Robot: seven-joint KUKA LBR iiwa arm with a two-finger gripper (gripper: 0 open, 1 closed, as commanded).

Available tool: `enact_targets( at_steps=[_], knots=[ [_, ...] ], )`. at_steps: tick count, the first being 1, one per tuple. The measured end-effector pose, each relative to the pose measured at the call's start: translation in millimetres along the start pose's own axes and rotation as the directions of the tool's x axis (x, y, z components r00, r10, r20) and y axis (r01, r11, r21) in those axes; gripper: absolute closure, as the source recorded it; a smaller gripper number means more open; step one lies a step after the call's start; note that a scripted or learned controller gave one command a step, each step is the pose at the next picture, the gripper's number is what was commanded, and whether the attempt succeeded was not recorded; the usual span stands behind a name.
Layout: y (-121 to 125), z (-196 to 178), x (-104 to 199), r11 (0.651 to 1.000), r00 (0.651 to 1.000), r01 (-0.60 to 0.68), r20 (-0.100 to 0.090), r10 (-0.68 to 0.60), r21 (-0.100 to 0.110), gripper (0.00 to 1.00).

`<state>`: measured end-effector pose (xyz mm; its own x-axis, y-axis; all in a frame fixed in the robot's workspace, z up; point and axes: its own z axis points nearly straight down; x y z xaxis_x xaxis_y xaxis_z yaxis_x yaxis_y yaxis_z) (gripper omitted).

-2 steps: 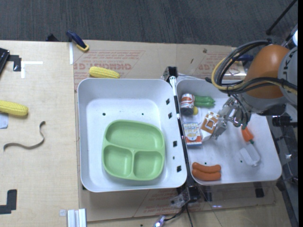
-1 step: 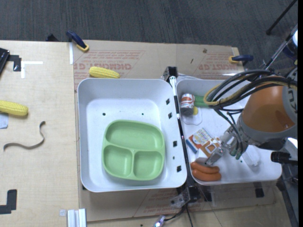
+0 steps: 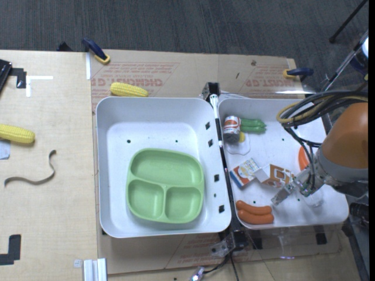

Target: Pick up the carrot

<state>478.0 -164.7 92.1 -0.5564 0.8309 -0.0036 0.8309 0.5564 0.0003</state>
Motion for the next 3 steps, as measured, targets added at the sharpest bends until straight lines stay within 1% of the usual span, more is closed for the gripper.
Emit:
enact_targets(
  at_steps=[1,2,3],
  knots=[
    [-20,1,-29,0.949,0.949,-0.315,-0.001,0.315,0.001,0.0],
    [33,1,51,0.919,0.919,-0.395,-0.004,0.395,0.004,0.0],
    [33,1,51,0.919,0.919,-0.395,-0.003,0.395,0.004,0.0]
  ],
)
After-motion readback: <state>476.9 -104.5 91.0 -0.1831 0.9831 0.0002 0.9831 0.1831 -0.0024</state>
